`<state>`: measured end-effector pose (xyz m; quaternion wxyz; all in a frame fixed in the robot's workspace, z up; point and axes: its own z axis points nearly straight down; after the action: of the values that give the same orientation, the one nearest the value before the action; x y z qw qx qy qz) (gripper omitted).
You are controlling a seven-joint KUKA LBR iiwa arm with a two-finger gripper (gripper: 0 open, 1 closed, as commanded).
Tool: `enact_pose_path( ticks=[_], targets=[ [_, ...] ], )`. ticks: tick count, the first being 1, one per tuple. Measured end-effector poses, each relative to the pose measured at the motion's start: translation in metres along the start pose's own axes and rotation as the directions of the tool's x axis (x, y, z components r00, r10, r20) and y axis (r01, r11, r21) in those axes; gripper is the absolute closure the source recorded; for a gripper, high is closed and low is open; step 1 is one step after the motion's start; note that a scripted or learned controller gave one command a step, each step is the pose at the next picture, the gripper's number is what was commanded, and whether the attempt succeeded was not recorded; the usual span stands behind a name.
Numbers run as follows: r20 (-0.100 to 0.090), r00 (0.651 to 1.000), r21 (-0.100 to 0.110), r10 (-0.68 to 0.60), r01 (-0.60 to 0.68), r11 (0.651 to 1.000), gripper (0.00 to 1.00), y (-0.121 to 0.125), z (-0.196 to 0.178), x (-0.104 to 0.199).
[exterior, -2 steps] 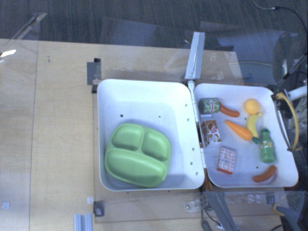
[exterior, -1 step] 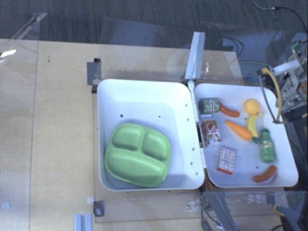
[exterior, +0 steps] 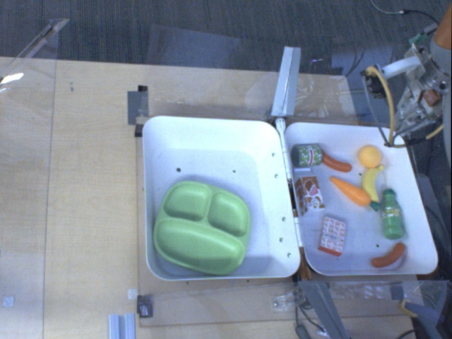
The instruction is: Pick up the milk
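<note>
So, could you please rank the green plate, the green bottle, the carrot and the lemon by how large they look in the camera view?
1. Green plate, by far the largest.
2. Green bottle.
3. Carrot, looks close to the bottle, so that order is unsure.
4. Lemon, the smallest.

No legible text for you here, printed patterns on the brown carton (exterior: 309, 193), the red-and-white carton (exterior: 332, 234) and the green can's (exterior: 306, 155) label too small and blurred to read, green bottle (exterior: 391, 216) label likewise unreadable, no numbers or signs discernible.
</note>
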<state>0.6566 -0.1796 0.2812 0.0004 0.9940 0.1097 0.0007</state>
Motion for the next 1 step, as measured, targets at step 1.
enact_pose_path(
  ticks=[1],
  targets=[
    [0.0,1.0,0.001,-0.003,0.003,1.0,1.0,-0.0104,0.0153,-0.0676]
  ],
)
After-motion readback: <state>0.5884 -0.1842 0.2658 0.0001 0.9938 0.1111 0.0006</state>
